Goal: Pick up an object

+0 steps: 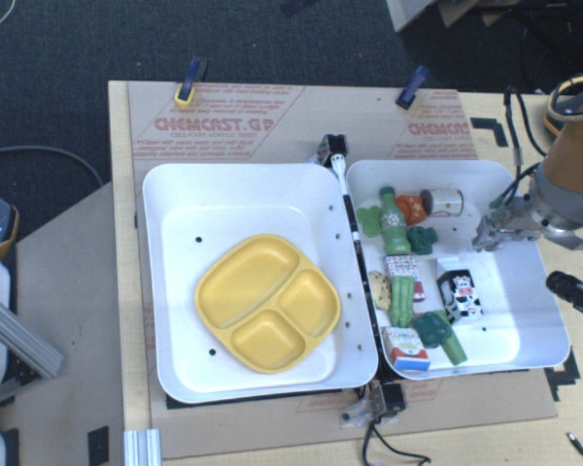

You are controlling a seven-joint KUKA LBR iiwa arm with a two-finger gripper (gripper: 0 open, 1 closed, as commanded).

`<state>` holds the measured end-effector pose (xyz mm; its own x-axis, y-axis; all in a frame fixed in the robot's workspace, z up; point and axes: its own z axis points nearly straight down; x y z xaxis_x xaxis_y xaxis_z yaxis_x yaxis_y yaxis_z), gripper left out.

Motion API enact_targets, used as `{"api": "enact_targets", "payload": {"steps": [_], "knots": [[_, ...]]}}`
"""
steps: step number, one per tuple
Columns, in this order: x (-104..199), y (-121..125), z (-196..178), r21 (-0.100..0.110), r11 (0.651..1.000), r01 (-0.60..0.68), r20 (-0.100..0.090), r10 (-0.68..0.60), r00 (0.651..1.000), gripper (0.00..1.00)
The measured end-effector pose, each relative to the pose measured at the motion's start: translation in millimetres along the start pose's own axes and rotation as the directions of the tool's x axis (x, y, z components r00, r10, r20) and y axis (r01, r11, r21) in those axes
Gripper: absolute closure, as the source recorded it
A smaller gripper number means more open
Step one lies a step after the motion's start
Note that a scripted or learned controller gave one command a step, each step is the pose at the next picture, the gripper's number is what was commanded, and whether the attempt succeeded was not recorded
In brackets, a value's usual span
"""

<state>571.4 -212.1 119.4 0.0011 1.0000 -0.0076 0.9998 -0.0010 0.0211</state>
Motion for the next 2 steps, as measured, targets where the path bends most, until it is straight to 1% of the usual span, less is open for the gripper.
{"api": "enact_targets", "payload": {"steps": [1,2], "knots": [[0,-1,-44,0.015,1.000,0.002,-0.004,-0.002,1.000,1.00],[-7,-8,-98,0.014,1.000,0.001,-0.004,0.000,1.000,1.00]]}}
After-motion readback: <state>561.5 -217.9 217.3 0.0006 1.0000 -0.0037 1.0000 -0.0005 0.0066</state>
